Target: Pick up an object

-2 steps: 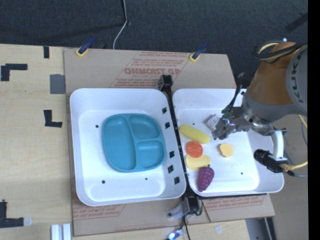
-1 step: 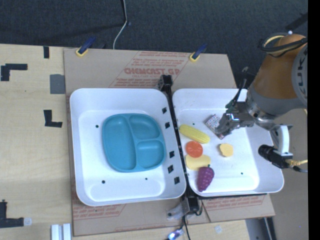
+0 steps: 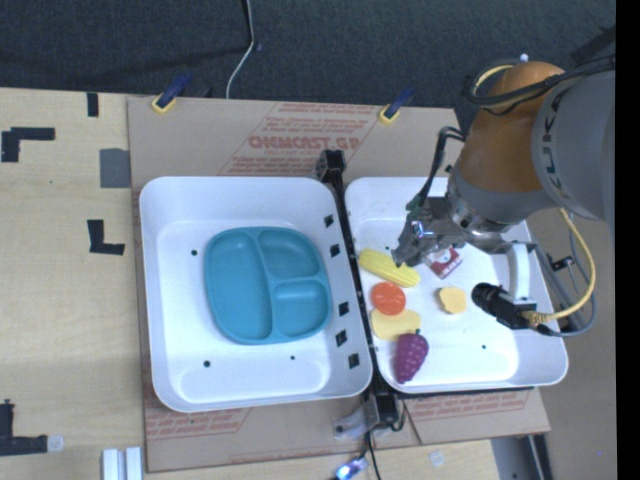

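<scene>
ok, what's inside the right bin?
In the right bin: a yellow corn, orange tomato, yellow piece, purple grapes, a small yellow chunk and a red-and-white item. The hand and arm cover the bin's upper part.

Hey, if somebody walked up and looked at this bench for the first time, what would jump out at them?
Probably the teal divided plate, alone in the left bin. Next, the cluster of toy food in the right bin: a yellow corn cob, an orange tomato and purple grapes. The claw hangs just above the corn.
</scene>
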`<state>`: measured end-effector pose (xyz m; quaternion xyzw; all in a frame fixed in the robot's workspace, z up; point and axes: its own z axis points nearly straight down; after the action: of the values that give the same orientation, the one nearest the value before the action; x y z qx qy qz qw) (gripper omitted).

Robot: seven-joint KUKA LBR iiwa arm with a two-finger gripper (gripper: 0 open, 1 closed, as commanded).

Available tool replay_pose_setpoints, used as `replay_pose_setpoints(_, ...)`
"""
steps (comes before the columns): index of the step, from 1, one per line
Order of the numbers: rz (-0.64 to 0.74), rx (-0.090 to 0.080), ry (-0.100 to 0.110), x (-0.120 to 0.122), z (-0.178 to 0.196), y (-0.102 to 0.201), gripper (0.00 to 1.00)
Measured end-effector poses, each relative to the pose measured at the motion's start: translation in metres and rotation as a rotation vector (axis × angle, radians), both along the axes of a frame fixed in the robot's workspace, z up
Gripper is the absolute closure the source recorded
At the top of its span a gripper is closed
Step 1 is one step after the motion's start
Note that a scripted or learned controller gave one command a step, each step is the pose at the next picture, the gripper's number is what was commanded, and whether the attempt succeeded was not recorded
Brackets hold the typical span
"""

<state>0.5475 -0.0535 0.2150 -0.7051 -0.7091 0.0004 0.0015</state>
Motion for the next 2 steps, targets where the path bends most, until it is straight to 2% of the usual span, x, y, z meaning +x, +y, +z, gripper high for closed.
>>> replay_pose_setpoints(1,0.001,0.0,0.0,0.027,-0.007,0.05,1.0)
replay_pose_setpoints(2,0.001,0.0,-0.002,0.043,0.006,0.1,1.0)
